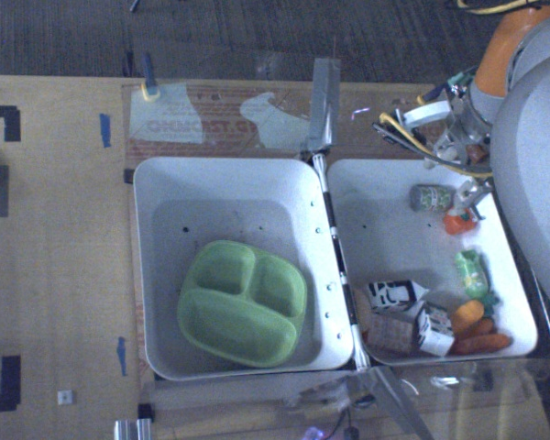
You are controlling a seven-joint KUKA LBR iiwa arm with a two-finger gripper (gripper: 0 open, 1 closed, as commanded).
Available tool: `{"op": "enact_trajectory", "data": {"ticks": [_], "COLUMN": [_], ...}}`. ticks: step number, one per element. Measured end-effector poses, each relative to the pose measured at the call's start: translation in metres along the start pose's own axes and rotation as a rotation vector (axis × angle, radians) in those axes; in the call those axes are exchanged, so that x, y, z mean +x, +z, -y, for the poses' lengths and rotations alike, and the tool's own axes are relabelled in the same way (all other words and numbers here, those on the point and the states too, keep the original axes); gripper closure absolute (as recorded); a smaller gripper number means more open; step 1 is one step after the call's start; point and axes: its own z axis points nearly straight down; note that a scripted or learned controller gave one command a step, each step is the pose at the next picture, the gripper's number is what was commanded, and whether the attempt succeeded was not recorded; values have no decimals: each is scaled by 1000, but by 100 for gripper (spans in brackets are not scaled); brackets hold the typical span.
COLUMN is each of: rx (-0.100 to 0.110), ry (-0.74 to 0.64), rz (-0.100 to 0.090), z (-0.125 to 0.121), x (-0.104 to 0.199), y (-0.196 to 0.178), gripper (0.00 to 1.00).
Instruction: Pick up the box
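- Camera view shows my arm reaching in from the right, wrist over the far right corner of the right bin.
- Gripper hangs just above the bin floor near the far wall. Cable loops and a bracket sit over it, so I can't tell from here what it is doing; nothing is visibly between its tips.
- Small grey-green can lies on its side just left of the gripper, with a small red-orange toy right under it. Both are close enough to get bumped on a descent.
- Box, my target, is a brown carton lying flat in the near left corner of the right bin, against the divider wall. It's well apart from the gripper, diagonally across the bin.
- Black-and-white carton rests on the box's far edge, and a second small carton leans against its right side. That crowding is probably why a clean grab is hard: only part of the top face is exposed.
- Carrot, an orange piece and a green packet are bunched at the near right corner, out of the approach path.
- Left bin holds a green divided tray, irrelevant here.
- Judgement: pick not started. I need to traverse to the near left corner and come down over the box's open face, clear of the wall.
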Motion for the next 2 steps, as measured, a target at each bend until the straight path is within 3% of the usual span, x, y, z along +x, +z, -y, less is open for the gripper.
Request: {"op": "enact_trajectory", "data": {"ticks": [1,2], "rx": [2,0], "ry": [-101,0], "rz": [1,-4], "z": [14,70], "x": [-55,3], "y": [118,22], "gripper": [0,0]}}
